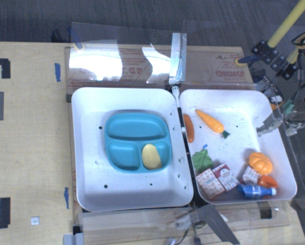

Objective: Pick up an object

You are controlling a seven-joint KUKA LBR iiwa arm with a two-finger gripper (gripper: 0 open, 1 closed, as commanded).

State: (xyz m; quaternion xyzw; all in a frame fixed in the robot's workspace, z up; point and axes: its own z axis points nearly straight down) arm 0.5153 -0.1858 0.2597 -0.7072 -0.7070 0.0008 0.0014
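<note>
- At three o'clock on the right bin rim, my gripper hangs; open or shut, I cannot tell.
- Approach step: the carrot lies at nine o'clock; next I must descend.

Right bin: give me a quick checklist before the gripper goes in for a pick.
1. Gripper over the right bin, at its right wall: ok.
2. Nothing between its fingers: ok.
3. Finger opening: cannot tell.
4. Carrot lies alone on bare floor, easy target: ok.
5. Orange fruit, blue bottle and cartons crowd together at the near edge: not ok for a clean grasp.
6. Lemon sits in the blue tray, left bin, out of the way: ok.
</note>
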